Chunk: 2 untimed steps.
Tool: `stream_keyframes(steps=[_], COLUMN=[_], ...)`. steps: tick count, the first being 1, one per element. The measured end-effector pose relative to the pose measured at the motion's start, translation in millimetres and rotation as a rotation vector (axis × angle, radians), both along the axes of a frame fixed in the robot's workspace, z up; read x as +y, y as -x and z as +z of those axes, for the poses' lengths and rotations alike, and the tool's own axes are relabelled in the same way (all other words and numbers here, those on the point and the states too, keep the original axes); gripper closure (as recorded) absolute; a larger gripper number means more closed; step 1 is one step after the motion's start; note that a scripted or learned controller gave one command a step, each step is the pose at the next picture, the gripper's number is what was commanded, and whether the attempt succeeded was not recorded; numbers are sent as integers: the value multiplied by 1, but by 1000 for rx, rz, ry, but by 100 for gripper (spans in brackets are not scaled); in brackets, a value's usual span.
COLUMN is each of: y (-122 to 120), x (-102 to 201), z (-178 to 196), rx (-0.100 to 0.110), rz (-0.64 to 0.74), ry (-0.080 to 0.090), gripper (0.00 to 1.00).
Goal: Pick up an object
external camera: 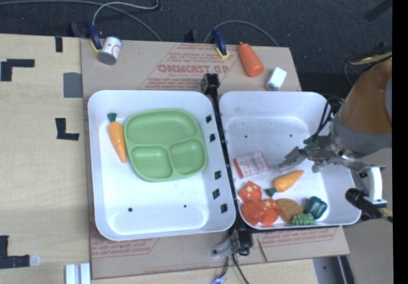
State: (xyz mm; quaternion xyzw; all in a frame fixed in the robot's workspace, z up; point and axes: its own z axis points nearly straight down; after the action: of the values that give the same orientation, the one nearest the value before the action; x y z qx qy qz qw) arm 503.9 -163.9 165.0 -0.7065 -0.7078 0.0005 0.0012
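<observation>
Carrot [288,180], the small orange one in the right bin [268,107], looks like the likeliest pick: it lies just below and a bit left of the gripper [294,156], near but not touching. Its long axis runs at a slant, fat end down-left, thin end up-right toward the arm, so fingers would prob. need to straddle it across the short way. Gripper is open w/ nothing between the fingers; the two dark fingers spread toward the left, one pointing at the bin's middle, the other lower, nearer the carrot. Only one arm, reaching in from the right, so no choice of hand. Other stuff close by, all placed rel. to the carrot: a pink-and-white packet [251,164] just left and slightly up; red pieces [255,203] below-left; a brown chunk [288,207] straight below; a green-and-dark item [310,209] below-right, up against the bin's wall. A crowded lower corner, so a low descent could nudge neighbours. Hard to make out: the fingertips are dark and blurred, exact gap unclear; wrist and upper arm are cut off at the frame's edge; what the green item is, can't say; height of gripper above the bin floor not readable from this slant.
</observation>
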Motion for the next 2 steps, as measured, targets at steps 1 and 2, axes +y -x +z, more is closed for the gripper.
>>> stream_keyframes(steps=[1,2], y=[-23,14], x=[-1,14], z=[-74,-79], rx=[-15,-8], rz=[-2,-1], ry=[9,4], gripper=[0,0])
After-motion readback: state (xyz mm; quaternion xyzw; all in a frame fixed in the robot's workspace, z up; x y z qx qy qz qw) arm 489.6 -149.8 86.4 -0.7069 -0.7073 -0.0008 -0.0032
